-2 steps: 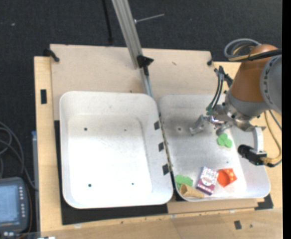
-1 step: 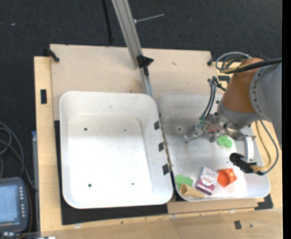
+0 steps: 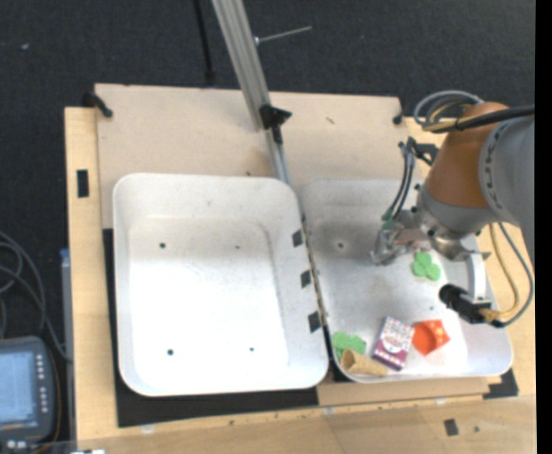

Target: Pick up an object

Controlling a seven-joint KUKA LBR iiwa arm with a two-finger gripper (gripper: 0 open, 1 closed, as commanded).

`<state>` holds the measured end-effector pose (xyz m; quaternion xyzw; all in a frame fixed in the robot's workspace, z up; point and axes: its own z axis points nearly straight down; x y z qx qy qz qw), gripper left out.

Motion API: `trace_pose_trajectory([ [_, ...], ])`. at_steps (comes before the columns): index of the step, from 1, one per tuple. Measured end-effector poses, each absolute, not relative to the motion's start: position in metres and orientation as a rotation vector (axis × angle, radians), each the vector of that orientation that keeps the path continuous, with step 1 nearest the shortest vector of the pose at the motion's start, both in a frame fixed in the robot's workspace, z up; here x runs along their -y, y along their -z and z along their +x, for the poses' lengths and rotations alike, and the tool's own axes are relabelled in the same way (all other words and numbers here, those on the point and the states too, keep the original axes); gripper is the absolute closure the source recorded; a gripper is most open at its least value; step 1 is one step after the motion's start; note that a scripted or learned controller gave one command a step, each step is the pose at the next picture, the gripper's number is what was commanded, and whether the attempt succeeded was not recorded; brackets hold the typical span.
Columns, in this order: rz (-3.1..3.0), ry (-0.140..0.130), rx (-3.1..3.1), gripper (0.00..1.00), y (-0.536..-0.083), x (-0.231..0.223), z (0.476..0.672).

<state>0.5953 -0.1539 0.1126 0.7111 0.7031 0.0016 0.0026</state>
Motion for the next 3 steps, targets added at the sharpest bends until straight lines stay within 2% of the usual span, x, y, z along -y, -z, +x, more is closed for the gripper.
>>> trace_pose_trajectory([
  [3,2.212,-0.006,-2.221,1.00,-0.289,0.146,0.599],
])
